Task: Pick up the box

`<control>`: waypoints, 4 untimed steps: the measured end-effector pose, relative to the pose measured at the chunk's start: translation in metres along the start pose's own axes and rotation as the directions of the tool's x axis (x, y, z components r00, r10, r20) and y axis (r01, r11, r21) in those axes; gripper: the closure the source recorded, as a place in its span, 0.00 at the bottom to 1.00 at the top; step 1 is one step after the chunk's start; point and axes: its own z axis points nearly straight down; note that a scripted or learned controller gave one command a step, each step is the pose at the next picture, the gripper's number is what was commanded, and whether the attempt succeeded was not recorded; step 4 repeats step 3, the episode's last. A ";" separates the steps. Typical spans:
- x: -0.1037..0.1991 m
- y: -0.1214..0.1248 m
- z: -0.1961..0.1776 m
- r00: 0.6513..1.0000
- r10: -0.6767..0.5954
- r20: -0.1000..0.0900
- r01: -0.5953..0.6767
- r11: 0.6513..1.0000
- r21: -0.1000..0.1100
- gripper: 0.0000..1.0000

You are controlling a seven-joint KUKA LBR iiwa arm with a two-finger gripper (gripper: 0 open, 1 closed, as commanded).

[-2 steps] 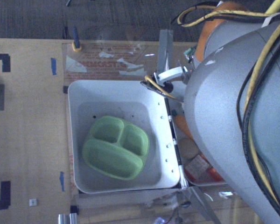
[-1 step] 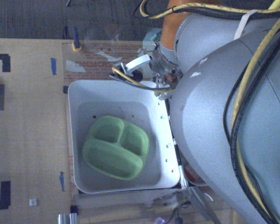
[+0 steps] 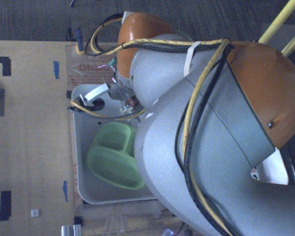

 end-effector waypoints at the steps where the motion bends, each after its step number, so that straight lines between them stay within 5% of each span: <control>1: 0.013 0.014 -0.067 0.943 0.332 -0.005 -0.332 0.943 -0.001 1.00; 2: -0.040 -0.001 0.028 0.972 0.234 -0.008 -0.234 0.972 -0.004 1.00; 3: -0.034 0.010 -0.107 0.965 0.261 -0.004 -0.261 0.965 -0.002 1.00; 4: -0.034 0.010 -0.107 0.965 0.261 -0.004 -0.261 0.965 -0.002 1.00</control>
